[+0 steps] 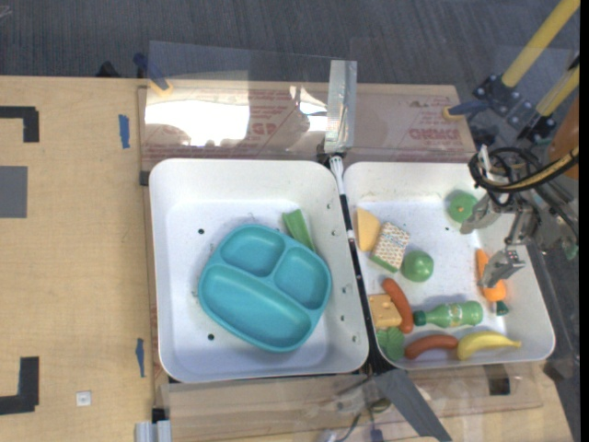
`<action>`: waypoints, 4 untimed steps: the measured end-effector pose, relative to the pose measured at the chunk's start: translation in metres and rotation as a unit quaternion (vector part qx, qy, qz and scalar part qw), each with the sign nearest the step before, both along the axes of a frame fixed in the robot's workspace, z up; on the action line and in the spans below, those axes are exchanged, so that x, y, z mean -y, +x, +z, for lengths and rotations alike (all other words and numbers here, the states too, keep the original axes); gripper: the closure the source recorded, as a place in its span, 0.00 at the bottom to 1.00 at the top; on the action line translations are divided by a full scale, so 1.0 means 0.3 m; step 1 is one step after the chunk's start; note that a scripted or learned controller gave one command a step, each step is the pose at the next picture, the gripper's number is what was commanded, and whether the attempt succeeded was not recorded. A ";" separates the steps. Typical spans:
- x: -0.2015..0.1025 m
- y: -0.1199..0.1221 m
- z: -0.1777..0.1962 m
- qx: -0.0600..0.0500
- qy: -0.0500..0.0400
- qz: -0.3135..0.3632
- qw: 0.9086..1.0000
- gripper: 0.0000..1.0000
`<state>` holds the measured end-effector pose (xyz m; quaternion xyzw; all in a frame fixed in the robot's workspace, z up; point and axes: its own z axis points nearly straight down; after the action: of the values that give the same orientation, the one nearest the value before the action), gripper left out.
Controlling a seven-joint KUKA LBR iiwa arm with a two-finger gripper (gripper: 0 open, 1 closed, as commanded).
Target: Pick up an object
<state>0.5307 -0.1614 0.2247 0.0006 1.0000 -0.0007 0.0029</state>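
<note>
A grey ribbed carpet floor lies beyond a pale plywood bench top marked with black tape corners and blue tape strips.

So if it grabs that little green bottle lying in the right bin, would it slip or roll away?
The green bottle lies on its side and looks round-bodied, so a nudge would probably roll it. Its surface looks smooth and glossy, likely toy plastic, so it may be light and a bit slippery. The sausage and banana close beside it might stop it rolling far.
</note>
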 end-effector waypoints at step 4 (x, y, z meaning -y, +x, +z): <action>-0.044 -0.141 -0.003 0.005 0.001 -0.078 0.997 1.00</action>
<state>0.4885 -0.1481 0.2239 0.0785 0.9969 -0.0004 0.0073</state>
